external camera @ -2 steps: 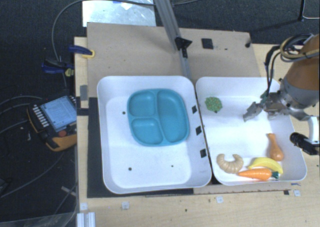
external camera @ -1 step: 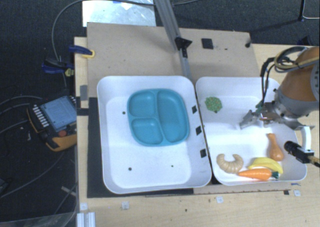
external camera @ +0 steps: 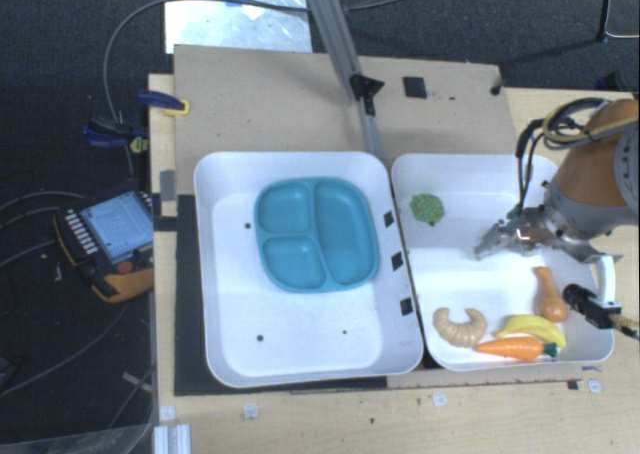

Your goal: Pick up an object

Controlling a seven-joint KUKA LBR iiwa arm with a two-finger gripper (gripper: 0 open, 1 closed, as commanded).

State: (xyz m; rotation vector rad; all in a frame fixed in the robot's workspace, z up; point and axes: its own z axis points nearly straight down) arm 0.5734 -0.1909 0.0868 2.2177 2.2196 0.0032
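While a carrot, banana and croissant line the right bin's near edge, a chicken drumstick lies just behind. Farther back the gripper hangs with fingers slightly parted, holding nothing; broccoli sits near the far left corner.

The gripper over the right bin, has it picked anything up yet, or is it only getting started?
Nothing looks picked up yet. The gripper sits low over bare floor in the right bin, with no object between its fingers. The broccoli, croissant, carrot, banana and drumstick all lie in that bin. The blue plate lies in the left bin. The whole pick is left.
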